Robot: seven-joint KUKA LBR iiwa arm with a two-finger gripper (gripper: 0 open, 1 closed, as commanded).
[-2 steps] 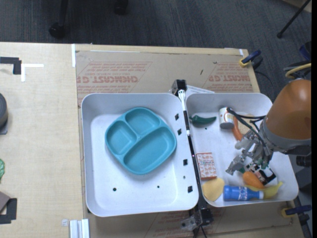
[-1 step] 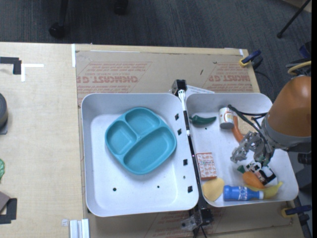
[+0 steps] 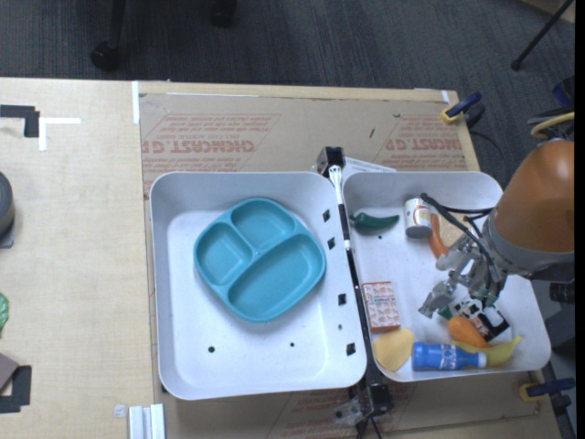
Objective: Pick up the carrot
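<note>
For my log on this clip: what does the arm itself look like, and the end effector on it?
One arm enters from the view's right. Its large rounded segment is orange on top, with a grey band beneath. A dark cable runs from it toward the wrist. The end effector is bare grey metal, built of angular linkages and thin fingers, with a small black-and-white part just below it.
</note>
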